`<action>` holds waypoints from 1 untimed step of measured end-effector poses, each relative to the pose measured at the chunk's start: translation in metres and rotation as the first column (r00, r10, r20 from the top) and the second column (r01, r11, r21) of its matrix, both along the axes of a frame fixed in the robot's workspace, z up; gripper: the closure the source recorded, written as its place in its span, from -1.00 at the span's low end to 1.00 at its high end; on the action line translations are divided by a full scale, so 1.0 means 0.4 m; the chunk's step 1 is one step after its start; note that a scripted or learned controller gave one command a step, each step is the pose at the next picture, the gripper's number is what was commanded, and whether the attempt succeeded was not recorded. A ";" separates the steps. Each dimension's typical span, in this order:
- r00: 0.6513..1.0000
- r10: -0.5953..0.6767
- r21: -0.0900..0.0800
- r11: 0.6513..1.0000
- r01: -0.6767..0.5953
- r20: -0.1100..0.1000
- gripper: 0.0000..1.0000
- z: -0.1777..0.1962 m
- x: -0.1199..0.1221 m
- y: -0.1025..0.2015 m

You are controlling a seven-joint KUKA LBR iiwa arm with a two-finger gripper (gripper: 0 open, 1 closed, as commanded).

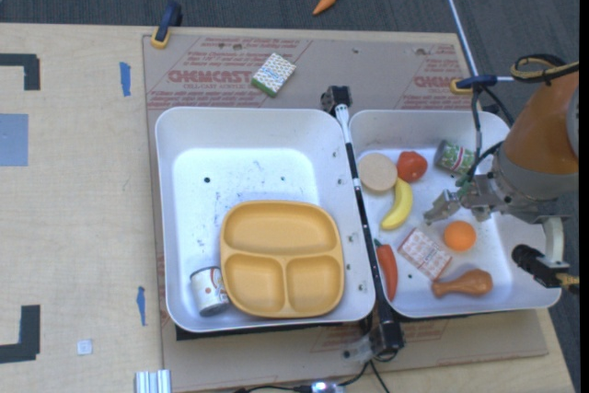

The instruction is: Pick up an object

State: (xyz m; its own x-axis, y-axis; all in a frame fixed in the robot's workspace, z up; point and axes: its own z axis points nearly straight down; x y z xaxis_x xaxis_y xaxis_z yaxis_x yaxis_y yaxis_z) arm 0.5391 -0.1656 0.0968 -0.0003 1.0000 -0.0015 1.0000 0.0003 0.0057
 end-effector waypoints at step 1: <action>1.000 0.001 0.003 1.000 -0.001 -0.004 -1.00 -0.027 -0.007 0.126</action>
State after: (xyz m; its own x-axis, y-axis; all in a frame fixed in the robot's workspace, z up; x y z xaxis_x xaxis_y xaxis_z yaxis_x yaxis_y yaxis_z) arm 0.5362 -0.1152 0.0860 -0.0015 1.0000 0.0011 1.0000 0.0015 0.0016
